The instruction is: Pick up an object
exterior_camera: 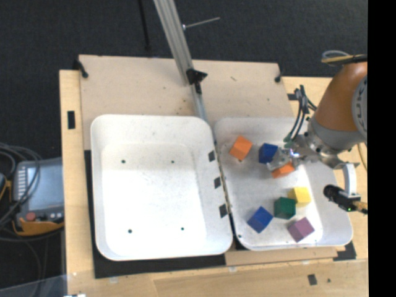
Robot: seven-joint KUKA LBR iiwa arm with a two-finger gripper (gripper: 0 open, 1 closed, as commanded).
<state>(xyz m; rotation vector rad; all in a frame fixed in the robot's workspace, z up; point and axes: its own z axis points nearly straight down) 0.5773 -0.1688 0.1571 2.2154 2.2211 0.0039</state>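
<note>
I see the arm [337, 113] reaching in from the right, wrist angled down over the right bin [247, 240]. Its end effector [286, 161] sits low at a small orange block [283, 171] beside a blue cube [267, 153]; its grip I cannot tell.

left bin [111, 135] open, right bin [247, 129] crowded by 7 blocks, arm [340, 104] overhead

The grey arm [342, 117], with its orange band showing above the wrist, reached in from the right and angled down toward the left, its end effector [286, 159] hanging low, cables trailing along the wrist.
</note>
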